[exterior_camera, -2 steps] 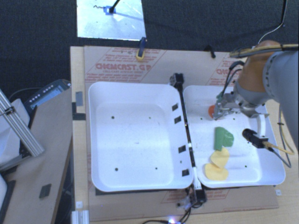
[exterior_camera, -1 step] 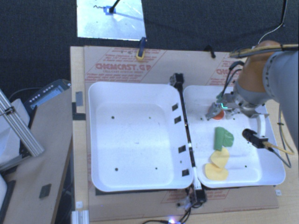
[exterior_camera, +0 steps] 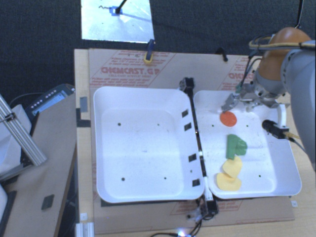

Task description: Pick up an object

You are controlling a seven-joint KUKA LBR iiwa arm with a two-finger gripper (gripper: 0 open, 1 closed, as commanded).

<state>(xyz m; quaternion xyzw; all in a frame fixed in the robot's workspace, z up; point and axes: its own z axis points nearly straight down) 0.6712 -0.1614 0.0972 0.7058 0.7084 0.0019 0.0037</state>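
Observation:
In the right bin (exterior_camera: 286, 174) lie an orange disc (exterior_camera: 228, 118), a green block (exterior_camera: 235, 146) and two yellow pieces (exterior_camera: 232, 167), (exterior_camera: 228, 182) toward the front. My gripper (exterior_camera: 238, 104) hangs at the back of the right bin, just above and behind the orange disc. Its fingers stand open with nothing between them. The green block and the yellow pieces lie apart from the gripper, nearer the front edge.
The left bin (exterior_camera: 106, 132) sits beside the right one, with a black-clipped divider (exterior_camera: 195, 137) between them. The grey arm with its orange band (exterior_camera: 284, 58) reaches in from the right over the right bin's back corner.

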